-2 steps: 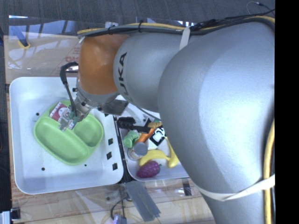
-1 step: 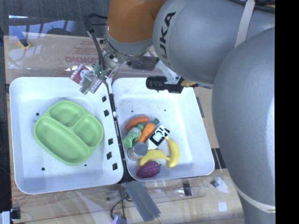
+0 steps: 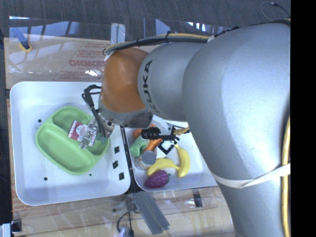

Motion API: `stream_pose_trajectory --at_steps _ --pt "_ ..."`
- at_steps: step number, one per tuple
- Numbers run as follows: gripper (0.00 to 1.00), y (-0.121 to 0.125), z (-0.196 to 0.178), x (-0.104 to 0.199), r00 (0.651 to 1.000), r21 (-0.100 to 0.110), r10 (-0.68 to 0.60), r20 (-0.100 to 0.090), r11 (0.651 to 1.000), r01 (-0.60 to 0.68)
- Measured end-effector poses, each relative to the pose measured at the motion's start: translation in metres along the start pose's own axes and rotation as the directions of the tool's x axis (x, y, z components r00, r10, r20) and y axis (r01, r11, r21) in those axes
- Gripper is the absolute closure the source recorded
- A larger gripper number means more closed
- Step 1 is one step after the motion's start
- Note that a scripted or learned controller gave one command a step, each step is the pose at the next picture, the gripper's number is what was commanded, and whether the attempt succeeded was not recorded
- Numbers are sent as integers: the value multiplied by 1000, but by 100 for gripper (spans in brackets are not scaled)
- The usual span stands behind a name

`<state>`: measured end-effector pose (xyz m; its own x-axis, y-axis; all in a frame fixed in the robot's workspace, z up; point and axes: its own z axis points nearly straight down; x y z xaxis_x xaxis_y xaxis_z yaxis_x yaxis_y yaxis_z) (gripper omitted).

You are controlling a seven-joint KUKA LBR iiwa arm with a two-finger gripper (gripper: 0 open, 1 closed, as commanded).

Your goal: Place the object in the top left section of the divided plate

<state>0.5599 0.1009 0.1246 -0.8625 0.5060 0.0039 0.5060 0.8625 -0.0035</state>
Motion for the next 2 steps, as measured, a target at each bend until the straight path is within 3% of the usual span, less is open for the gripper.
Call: stream_pose_trajectory --at_steps 1,2 --pt "100 56 23 -56 1000 -12 -15 10 1000 15" --pt "0 56 23 -56 1000 -13 -15 9 1000 15"
